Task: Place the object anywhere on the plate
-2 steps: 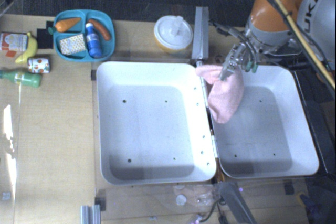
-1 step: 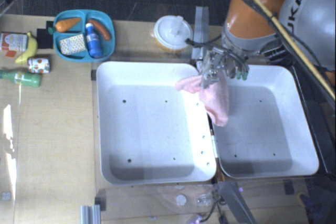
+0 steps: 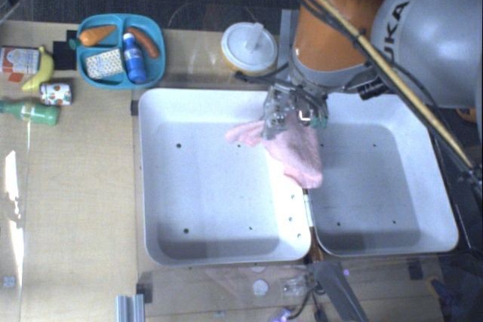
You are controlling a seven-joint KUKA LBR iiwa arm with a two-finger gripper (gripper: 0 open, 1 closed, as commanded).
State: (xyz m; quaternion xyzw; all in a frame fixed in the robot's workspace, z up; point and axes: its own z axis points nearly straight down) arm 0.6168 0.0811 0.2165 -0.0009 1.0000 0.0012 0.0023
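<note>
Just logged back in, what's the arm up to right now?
The gripper hangs over the rim between the two white bins, and a pink cloth dangles from its fingers, so it looks held. The cloth drapes across the divide, one end over the left bin, the other toward the right bin. A blue divided plate with toy food sits outside the bins at the bench's upper left. The cloth isn't on it yet.

The tool (image 3: 290, 119) hangs downward below the orange-banded wrist.

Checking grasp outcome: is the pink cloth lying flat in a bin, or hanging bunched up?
Bunched and hanging. The pink cloth droops from the gripper in folds, across the divide between the left bin and right bin.
</note>
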